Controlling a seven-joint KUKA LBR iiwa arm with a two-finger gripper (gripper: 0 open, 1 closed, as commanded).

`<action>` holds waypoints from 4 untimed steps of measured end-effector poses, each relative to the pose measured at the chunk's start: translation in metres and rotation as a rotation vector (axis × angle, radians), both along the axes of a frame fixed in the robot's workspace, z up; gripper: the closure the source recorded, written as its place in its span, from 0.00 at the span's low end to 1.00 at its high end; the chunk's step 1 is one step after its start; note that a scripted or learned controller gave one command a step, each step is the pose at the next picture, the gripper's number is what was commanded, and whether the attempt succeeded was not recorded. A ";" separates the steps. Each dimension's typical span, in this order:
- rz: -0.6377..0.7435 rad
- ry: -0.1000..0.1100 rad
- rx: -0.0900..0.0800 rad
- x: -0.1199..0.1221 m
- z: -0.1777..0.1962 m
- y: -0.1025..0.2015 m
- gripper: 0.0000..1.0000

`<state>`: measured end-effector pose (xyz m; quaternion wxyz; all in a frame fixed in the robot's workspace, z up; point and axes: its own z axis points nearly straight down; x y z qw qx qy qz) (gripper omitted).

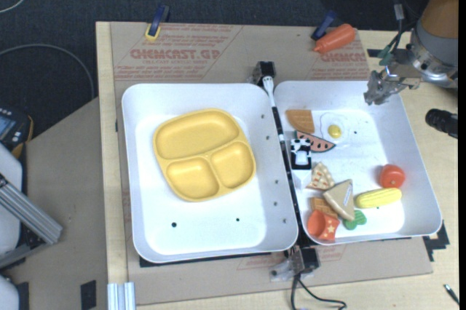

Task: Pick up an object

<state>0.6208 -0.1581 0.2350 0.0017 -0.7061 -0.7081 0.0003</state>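
So the gripper (380, 89) sits over the right bin's (408, 148) top right corner with nothing in it; can't tell how it's set. Toy food's scattered below: fried egg (334, 128), tomato (392, 175), corn (377, 197), sandwich wedge (341, 199). Yellow tray (204, 153) is in the left bin (138, 177).
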 end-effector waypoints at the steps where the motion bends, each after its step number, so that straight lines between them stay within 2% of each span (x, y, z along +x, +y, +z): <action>1: 0.001 0.001 0.000 -0.028 0.008 0.045 1.00; 2: 0.002 0.001 0.001 -0.054 0.012 0.092 1.00; 4: 0.001 0.002 0.000 -0.106 -0.004 0.171 1.00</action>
